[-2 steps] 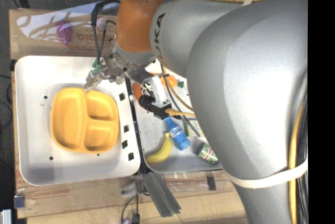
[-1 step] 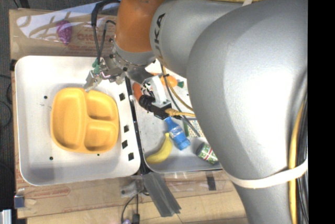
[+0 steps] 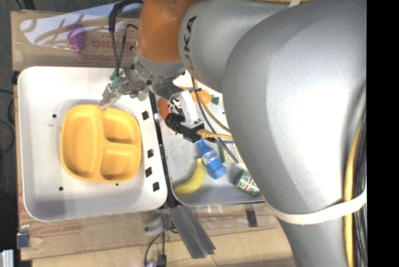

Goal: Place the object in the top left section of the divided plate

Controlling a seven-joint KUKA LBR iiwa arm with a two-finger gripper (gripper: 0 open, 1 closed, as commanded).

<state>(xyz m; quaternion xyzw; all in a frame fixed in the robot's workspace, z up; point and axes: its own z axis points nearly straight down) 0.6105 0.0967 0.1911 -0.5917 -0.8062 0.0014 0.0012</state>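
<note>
The gripper (image 3: 111,95) hung over the plate's (image 3: 100,142) upper edge in the left bin (image 3: 37,197); its opening and load could not be told. A banana (image 3: 191,181) lay in the right bin (image 3: 215,198).

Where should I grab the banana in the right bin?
Take the banana across its thick middle, coming straight down from above. It lies flat on the bin floor with its curve open toward the arm. The blue item crowds its upper tip, so the middle and lower end give the pincer more room.
</note>
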